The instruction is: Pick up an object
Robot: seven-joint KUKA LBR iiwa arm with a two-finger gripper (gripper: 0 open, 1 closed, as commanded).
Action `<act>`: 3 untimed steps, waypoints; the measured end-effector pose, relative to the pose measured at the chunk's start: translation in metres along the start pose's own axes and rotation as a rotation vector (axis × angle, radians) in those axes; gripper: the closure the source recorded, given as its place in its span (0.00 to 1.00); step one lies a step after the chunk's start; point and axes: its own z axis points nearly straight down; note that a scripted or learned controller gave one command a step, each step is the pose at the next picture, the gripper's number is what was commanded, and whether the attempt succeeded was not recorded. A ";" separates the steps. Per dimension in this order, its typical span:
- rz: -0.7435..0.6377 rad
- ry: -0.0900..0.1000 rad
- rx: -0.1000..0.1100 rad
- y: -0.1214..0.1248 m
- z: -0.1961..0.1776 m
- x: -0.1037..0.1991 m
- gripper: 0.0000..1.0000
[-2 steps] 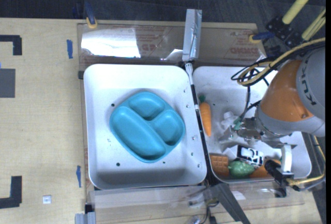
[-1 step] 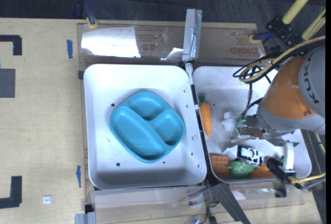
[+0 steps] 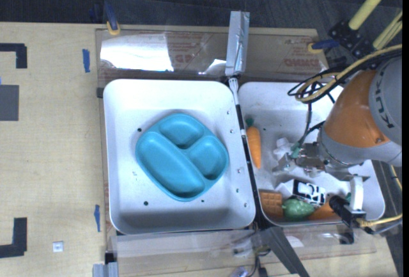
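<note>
Camera view: the arm reaches low into the right bin
The tool sits over the bin's middle; I cannot tell its state. A carrot lies along that bin's left wall, more toys at its near edge. A blue divided plate sits in the left bin
</note>
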 end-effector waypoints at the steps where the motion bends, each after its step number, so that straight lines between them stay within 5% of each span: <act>1: -0.083 0.000 0.007 0.028 0.011 0.004 0.00; 2: 0.016 -0.003 0.004 0.077 0.013 -0.010 0.00; 3: -0.047 0.000 0.003 0.052 -0.089 0.016 0.00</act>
